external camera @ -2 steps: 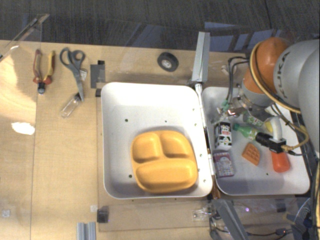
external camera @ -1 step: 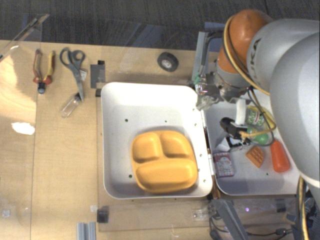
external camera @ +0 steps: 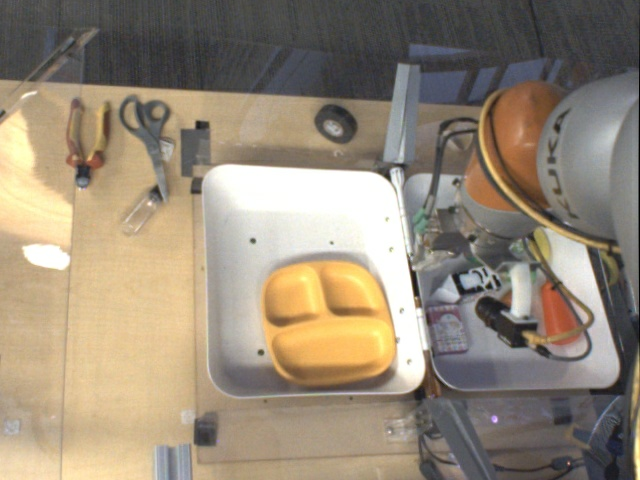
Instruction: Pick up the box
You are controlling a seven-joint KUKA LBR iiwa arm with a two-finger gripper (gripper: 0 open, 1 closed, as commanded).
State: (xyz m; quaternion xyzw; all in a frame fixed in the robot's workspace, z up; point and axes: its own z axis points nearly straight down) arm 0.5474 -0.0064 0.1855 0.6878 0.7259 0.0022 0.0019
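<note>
The box (external camera: 447, 328) is small and flat, pale with dark red print, and lies near the front left corner of the right bin (external camera: 600, 373). My gripper (external camera: 438, 246) hangs over the left side of that bin, under the orange-banded wrist. It sits behind the box and apart from it, close to the wall between the two bins. Nothing shows in the gripper.
A yellow divided tray (external camera: 327, 320) lies in the left bin (external camera: 240, 208). In the right bin are a small black-and-white item (external camera: 468, 282), a white cylinder (external camera: 520, 288) and an orange object (external camera: 553, 310). Pliers (external camera: 84, 140), scissors (external camera: 150, 133) and a tape roll (external camera: 335, 122) lie on the bench.
</note>
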